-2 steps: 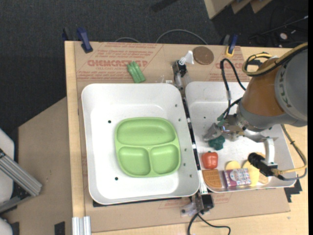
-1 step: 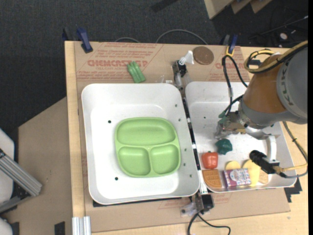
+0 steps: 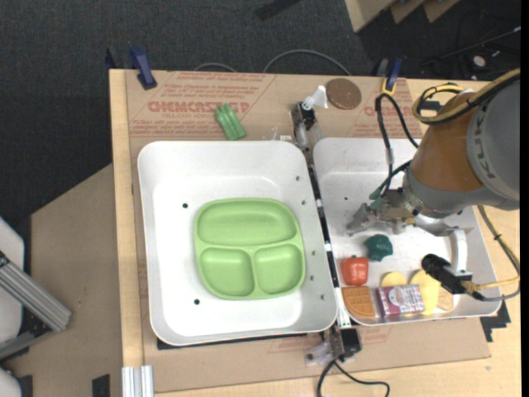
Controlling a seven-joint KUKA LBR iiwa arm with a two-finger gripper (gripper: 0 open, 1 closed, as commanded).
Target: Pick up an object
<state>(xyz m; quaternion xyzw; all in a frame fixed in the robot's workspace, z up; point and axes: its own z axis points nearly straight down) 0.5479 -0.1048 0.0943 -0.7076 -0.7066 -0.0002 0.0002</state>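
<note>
Over the right bin (image 3: 347, 160), gripper (image 3: 374, 218) hovers just far-side of dark green toy (image 3: 379, 246), nearest of the near-edge clutter; finger spread cannot be told, nothing visibly held.

Bench (image 3: 198, 89) with two white bins (image 3: 165, 246).
</note>
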